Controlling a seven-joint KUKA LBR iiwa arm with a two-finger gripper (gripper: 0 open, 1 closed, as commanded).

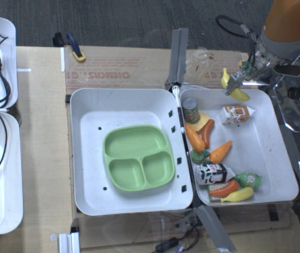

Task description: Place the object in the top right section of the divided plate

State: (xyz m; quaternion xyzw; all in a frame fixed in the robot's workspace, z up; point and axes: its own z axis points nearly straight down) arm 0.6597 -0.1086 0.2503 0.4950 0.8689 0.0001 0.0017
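A: Pincer (234, 84) status from my feed: it's up over the back edge of the right bin (276, 141), and a yellow toy banana (233, 88) sits between its fingers, lifted clear of the bin floor. So clenched on the banana. Arm (289, 20) comes in from the right, orange band at the top corner.

B: Plate?

A: Green divided plate (138, 157) lies flat in the left bin (86, 141), roughly centred. One large section toward the back, two smaller ones toward the front. Banana is well apart from it, across the wall between the bins.

B: What else is in the right bin?

A: Along the left wall: a small can (190, 109) upright, an orange carrot (194, 138) and a red sausage-shaped piece (207, 130) just beside it, on a yellow slab I can't identify. A second carrot (221, 152) lies near the middle. A small orange-and-white carton (236, 113) is toward the back, just below the pincer. At the front: a black-and-white carton (211, 173) on its side, a red chili (224, 188), a second yellow banana (238, 195), and a green-and-white thing (250, 180) too small for me to name.

B: Bench?

A: Bench (39, 115) also carries a blue-and-yellow clamp (75, 47) at the back left, well apart from both bins.
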